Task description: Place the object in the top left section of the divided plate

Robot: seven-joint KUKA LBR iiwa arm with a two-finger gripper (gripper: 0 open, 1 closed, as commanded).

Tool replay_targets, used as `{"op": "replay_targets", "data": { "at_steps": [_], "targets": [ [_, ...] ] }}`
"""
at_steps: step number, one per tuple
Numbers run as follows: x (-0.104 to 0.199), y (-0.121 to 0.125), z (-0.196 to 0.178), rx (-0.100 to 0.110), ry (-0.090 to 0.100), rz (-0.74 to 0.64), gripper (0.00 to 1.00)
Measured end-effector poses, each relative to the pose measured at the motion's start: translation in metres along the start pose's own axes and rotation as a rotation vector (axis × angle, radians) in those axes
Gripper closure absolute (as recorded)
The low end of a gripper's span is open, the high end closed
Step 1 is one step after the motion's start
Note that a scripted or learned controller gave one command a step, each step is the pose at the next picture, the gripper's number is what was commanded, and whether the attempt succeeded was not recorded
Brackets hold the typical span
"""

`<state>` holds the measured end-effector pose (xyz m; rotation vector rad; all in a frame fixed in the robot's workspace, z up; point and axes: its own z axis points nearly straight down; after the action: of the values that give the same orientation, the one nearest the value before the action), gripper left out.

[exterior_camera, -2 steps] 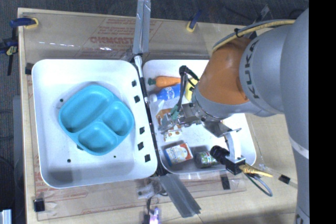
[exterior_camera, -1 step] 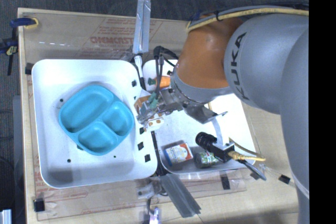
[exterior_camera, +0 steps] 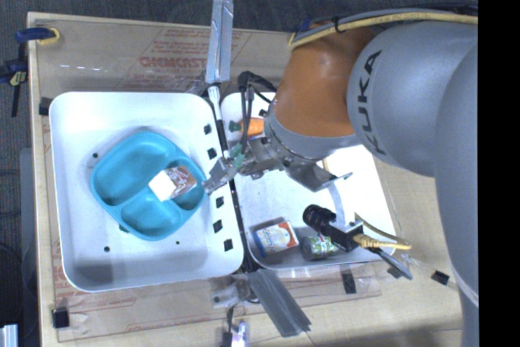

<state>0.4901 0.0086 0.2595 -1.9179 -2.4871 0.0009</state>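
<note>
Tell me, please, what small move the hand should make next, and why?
Probably a short lift straight up. The packet lies on the blue plate, toward its right side, and the hand hangs just right of it, over the wall between the bins. Rising would clear the plate's rim and show which section the packet lies in, which I cannot tell.

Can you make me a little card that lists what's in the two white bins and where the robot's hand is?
left bin: holds the blue divided plate
packet: white and brown, lying on the plate's right part; exact section unclear
gripper: over the left bin's right edge, just right of the packet
right bin: holds a small red and white box and a dark green packet
</note>
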Motion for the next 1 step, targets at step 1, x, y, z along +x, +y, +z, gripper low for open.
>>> {"op": "replay_targets", "data": {
  "at_steps": [1],
  "targets": [
    [0.0005, 0.0008, -0.0096, 0.002, 0.000, -0.007, 1.00]
  ]
}}
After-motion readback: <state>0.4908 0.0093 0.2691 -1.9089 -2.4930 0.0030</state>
